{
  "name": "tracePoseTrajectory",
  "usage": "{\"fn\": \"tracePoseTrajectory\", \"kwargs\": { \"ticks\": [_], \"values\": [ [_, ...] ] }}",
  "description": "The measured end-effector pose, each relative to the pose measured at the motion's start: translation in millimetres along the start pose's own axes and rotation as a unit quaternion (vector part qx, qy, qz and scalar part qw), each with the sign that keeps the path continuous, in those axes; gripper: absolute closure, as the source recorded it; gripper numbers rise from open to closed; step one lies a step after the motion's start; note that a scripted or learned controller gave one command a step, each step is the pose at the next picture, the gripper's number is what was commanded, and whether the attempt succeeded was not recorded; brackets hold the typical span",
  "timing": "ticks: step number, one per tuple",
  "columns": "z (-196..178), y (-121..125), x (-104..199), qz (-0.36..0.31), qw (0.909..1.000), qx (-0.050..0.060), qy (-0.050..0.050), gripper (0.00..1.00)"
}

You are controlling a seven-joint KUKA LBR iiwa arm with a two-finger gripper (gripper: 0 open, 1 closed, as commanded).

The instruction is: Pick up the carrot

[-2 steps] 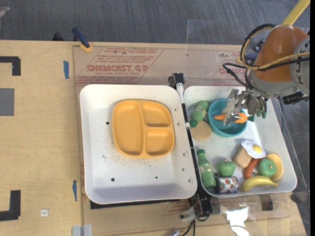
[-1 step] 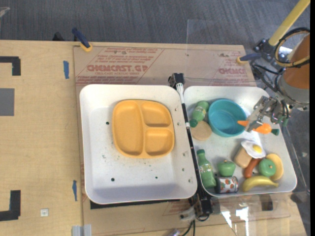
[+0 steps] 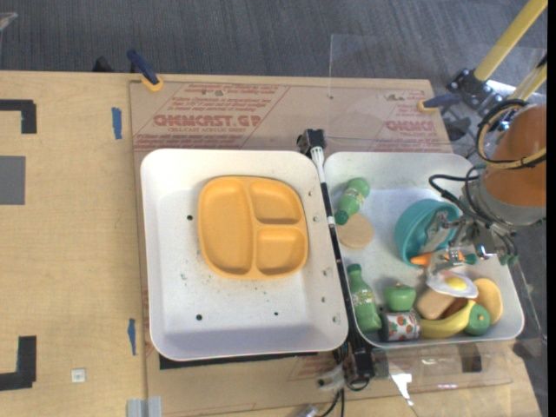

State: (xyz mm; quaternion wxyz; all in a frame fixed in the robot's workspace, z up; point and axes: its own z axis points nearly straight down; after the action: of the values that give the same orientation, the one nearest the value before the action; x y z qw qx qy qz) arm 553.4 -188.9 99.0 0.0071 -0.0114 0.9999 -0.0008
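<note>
- Two shallow white bins sit side by side on a plywood bench (image 3: 69, 233). The left bin (image 3: 165, 302) holds an orange divided plate (image 3: 253, 226) with three compartments, lying flat near the middle.
- The right bin (image 3: 382, 168) is crowded with toy food and containers.
- The arm (image 3: 519, 168) comes in from the right, its orange band above the wrist, with black cables looped around it.
- The gripper (image 3: 447, 248) is low over the right bin, beside a teal bowl (image 3: 419, 226) that is tipped on its side.
- The carrot (image 3: 420, 259) shows as a small orange sliver at the lower edge of the teal bowl, just beside the fingertips. Most of it is hidden.
- Cannot tell whether the claw is released or clenched; its metal parts blur together, and nothing shows clearly between them.
- Just below the gripper is a fried egg (image 3: 454, 283), white with a yellow yolk, resting on a bread piece (image 3: 433, 303).
- A banana (image 3: 476, 313) curves along the bin's lower right corner.
- A green apple (image 3: 400, 297) lies near a strawberry-print can (image 3: 400, 326).
- Two green bottles are in the bin: the upper bottle (image 3: 351, 198) is near the bin's top left, and the lower bottle (image 3: 363, 301) lies along the left wall.
- A tan round disc (image 3: 354, 231) lies between the two bottles.
</note>
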Motion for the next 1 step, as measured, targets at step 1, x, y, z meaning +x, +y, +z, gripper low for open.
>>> {"fn": "tracePoseTrajectory", "kwargs": {
  "ticks": [1],
  "values": [
    [0.7,31.5,55.7,-0.109,0.9939,0.002,-0.015,1.0]
  ]
}}
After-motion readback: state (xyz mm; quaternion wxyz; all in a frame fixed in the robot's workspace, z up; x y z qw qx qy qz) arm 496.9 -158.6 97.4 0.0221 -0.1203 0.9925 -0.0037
